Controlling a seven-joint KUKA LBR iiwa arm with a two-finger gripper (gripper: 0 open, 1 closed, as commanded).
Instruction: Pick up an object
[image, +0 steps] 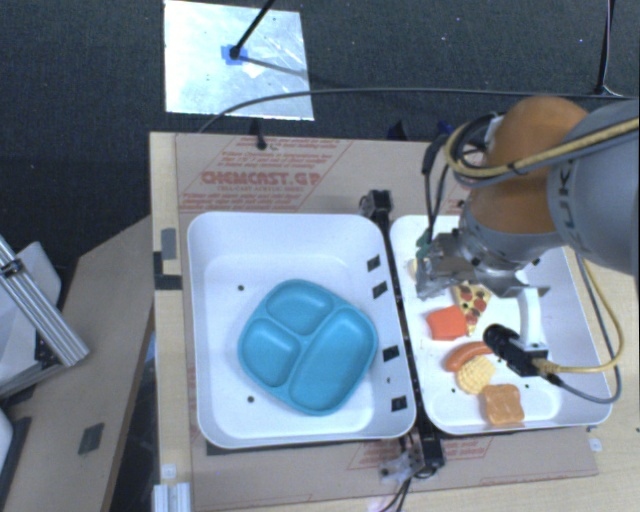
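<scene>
The jaws (436, 272) hang low in the right white bin (575, 400), just left of the pizza-slice toy (471, 297); their opening I cannot tell. Descend centred, straddling one toy only.

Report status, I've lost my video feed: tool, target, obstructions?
Tool low in right bin, grip state unclear. Pizza slice beside it, not held. Orange block, sausage crowd close.
</scene>
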